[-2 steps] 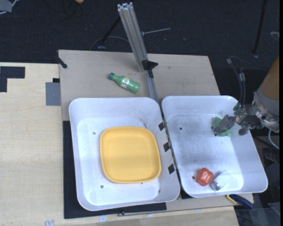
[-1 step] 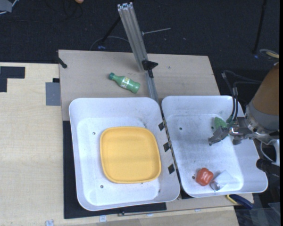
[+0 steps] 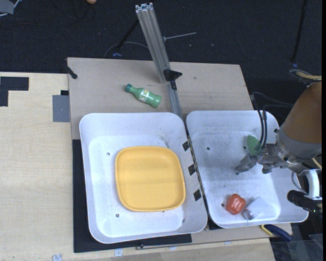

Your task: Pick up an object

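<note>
A green object (image 3: 254, 143) sat half hidden just behind the pincer (image 3: 254, 166), too obscured to identify. The pincer hung low over the right bin (image 3: 217, 129), its grip unclear from above. A red object (image 3: 235, 203) lay nearer the camera, apart from it.

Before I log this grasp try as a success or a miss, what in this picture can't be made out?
- Gripper in the right bin: too small and dark in the camera view to tell whether it holds anything.
- Green object: partly hidden behind the gripper, so its shape is unclear.
- Small grey piece beside the red object: too small to identify.
- Arm: cut off by the right side.
</note>
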### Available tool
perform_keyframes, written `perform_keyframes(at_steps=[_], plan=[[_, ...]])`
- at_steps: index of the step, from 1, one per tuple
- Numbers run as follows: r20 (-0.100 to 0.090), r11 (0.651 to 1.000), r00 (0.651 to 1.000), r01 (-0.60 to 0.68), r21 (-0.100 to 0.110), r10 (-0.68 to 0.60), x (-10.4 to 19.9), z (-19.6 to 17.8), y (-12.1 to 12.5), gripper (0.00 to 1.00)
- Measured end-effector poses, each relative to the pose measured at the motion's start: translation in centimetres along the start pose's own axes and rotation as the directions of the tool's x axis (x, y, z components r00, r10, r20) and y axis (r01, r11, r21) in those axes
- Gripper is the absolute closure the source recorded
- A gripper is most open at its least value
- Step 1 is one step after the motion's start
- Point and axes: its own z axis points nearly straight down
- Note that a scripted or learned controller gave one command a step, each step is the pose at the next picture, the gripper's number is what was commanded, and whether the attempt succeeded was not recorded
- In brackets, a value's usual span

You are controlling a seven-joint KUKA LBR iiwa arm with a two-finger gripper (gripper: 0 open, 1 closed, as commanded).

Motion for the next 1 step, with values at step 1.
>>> perform_keyframes(at_steps=[1], plan=[[0.001,1.000,1.000,-0.003,-0.003,0.003,-0.14,-1.20,0.04,1.00]])
